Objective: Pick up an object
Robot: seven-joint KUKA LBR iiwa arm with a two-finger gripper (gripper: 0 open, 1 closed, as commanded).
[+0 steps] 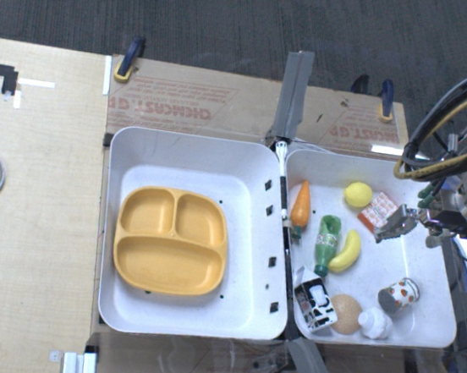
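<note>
Yellow and round, a lemon lies near the far wall of the right bin, with a red-and-white packet just beside it on the arm's side. Toward the divider an orange carrot lies lengthwise, and a green bottle rests just right of it, touching a yellow banana that curves alongside. Nearer the front wall sit a black-and-white box at the divider corner, a tan ball against it, a white bottle next to the ball, and a small printed can tipped on its side a little farther back. Grey, the gripper reaches in from the right over the bin's far right part, its tip close to the red-and-white packet; whether its jaws are apart or together I cannot tell, and nothing is seen between them. Off to the left, the left bin holds a yellow divided plate lying flat on its floor
</note>
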